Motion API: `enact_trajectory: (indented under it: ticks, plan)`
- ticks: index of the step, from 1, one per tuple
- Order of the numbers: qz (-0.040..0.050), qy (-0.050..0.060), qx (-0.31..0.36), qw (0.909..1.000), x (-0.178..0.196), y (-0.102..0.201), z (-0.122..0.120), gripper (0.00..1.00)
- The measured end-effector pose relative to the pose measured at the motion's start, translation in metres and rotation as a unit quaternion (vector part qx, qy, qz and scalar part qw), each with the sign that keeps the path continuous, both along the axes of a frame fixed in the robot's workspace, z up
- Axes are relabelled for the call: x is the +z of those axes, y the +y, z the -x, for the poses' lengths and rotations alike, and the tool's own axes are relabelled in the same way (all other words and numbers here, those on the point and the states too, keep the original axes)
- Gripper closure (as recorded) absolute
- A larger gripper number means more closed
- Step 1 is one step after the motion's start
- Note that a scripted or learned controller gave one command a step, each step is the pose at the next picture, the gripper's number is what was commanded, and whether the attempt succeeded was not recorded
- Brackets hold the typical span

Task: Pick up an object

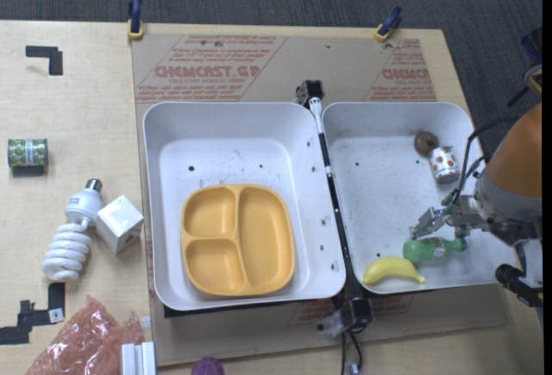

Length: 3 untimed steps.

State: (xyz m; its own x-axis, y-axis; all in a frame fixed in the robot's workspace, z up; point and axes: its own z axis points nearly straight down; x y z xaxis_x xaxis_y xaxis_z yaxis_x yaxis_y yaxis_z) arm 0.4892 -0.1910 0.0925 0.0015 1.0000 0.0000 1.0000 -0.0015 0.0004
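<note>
Green bottle (435,249) lies just beneath the pincer (429,225), whose fingers stand apart, in the right bin (379,119).

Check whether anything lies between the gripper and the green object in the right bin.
Nothing visible does. The gripper hangs right at the green object, just above it in the view. The banana lies beside it toward the bin's front, off that line.

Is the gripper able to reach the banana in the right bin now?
Probably yes. The gripper hangs just above the banana, which lies exposed near the right bin's front wall. The green object beside it might get in the way.
</note>
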Motion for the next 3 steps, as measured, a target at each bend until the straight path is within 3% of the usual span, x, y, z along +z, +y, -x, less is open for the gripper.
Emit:
enact_trajectory:
  ticks: [1,3]
  plan:
    - [0.0007,-0.001,-0.001,1.0,0.01,-0.001,-0.001,1.0]
    - [0.0005,-0.001,0.0,1.0,0.0,-0.031,0.011,1.0]
